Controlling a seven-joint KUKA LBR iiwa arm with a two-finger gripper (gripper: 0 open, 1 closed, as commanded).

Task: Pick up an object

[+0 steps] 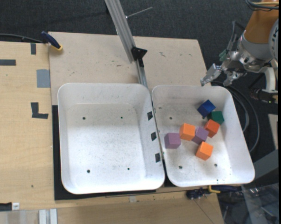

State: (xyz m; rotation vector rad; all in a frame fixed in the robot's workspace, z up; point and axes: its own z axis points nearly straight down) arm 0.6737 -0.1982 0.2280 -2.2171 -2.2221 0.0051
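Wooden bench [19, 139] bears two bins [66, 101].

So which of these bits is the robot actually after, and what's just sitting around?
Part of the job:
- blue cube
- green cube
- three orange cubes
- two purple cubes
- right white bin holding them
- two-finger gripper, above that bin's far edge

Just lying about:
- left white bin
- blue-and-yellow clamp
- metal rail
- grey tape patches
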